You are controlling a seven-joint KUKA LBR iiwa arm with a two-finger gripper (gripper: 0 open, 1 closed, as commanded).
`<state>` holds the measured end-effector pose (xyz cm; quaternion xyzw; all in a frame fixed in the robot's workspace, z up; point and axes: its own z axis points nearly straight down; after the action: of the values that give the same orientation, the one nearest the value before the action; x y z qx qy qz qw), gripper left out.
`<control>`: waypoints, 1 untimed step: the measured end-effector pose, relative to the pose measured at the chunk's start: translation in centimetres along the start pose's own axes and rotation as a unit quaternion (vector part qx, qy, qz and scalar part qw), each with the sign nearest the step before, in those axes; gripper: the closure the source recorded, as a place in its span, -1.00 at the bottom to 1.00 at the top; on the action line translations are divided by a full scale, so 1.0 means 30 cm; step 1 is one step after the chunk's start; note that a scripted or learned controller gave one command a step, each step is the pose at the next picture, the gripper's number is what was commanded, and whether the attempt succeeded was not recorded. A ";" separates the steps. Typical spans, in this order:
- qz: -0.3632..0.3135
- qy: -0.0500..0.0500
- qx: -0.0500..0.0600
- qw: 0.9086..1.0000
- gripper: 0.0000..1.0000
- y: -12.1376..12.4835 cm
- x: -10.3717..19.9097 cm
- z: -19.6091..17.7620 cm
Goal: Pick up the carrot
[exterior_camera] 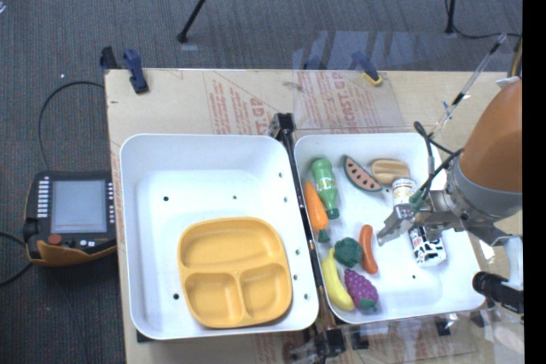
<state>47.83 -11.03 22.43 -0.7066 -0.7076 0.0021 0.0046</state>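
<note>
While the gripper [399, 226] hangs open, the carrot [316, 206] lies well apart leftward.

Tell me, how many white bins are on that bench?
2. The left bin holds a yellow divided plate; the right bin holds the toy food, with the gripper above it.

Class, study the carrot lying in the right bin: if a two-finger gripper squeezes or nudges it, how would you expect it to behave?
The carrot looks like moulded toy food, so probably stiff and light. Its long, tapered, rounded shape may roll or slip sideways when pinched. It lies against the bin wall beside the green bottle, so a push would likely jam it.
</note>
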 end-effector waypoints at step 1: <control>0.005 0.000 -0.003 1.000 -1.00 0.336 0.265 -0.020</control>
<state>57.91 -3.07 22.98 -0.7103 -0.7039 0.0000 0.0031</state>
